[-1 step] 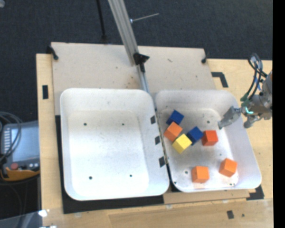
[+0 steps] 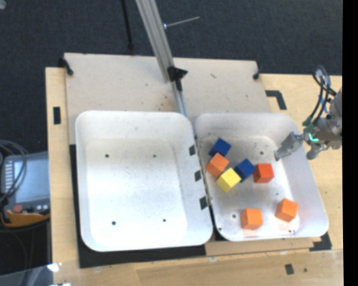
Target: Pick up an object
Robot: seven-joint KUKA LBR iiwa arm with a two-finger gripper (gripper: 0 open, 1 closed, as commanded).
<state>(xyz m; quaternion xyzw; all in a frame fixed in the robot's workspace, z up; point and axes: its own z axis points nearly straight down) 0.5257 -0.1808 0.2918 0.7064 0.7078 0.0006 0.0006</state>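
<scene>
Several small cubes lie in the right bin (image 2: pixel 250 121). A blue cube (image 2: pixel 222 146), an orange cube (image 2: pixel 217 164), a yellow cube (image 2: pixel 229 180), a second blue cube (image 2: pixel 245 168) and a red-orange cube (image 2: pixel 263 173) cluster near its middle. Two more orange cubes (image 2: pixel 251 218) (image 2: pixel 287 209) sit near the front wall. My gripper (image 2: pixel 299 149) hangs over the bin's right rim, above and right of the red-orange cube. It is open, its fingers spread, with nothing between them.
The left bin (image 2: pixel 137 177) lies beside the right one, sharing a narrow dark gap with clips. A slanted aluminium bar (image 2: pixel 158 31) rises from the back of the bench. Cables and a control box (image 2: pixel 21 186) sit off the left edge.
</scene>
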